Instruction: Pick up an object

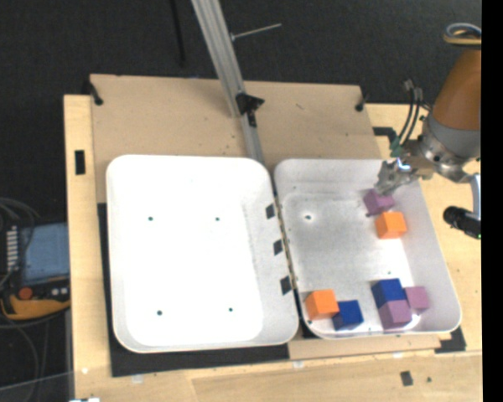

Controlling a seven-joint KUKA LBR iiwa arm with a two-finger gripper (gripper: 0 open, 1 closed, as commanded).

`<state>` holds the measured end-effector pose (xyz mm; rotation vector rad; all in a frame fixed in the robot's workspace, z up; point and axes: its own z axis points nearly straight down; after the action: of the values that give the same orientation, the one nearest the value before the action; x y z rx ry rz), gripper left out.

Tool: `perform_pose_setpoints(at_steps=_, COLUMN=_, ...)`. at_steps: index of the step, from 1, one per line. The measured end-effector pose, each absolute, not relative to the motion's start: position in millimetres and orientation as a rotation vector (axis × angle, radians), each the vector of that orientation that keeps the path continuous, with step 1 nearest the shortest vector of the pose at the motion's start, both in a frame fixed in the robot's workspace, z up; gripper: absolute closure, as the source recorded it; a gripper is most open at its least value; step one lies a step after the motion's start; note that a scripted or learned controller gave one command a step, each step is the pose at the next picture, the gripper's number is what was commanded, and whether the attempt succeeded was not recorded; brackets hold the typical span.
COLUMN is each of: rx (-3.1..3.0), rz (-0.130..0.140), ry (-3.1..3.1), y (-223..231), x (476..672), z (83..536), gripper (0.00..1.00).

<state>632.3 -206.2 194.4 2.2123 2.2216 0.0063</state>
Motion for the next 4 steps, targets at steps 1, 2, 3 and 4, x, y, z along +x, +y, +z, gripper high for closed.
perform_pose_setpoints(at_steps=1, rx=2.210, rz=0.006, ry=2.223, y=-207.7, x=633.7, z=242.7, gripper=1.00)
perform_pose_setpoints(at_steps=2, rx=2.213, rz=0.003, ry=2.229, y=-147.7, x=635.1, z=250.3, gripper=1.00)
perform_pose_setpoints(at_steps=3, rx=2.214, rz=0.002, ry=2.231, y=-87.4, x=640.2, z=255.1, gripper=1.00)
perform_pose_setpoints(at_steps=4, rx=2.220, rz=-0.002, ry=2.226, y=-46.3, x=644.2, z=252.5, gripper=1.00)
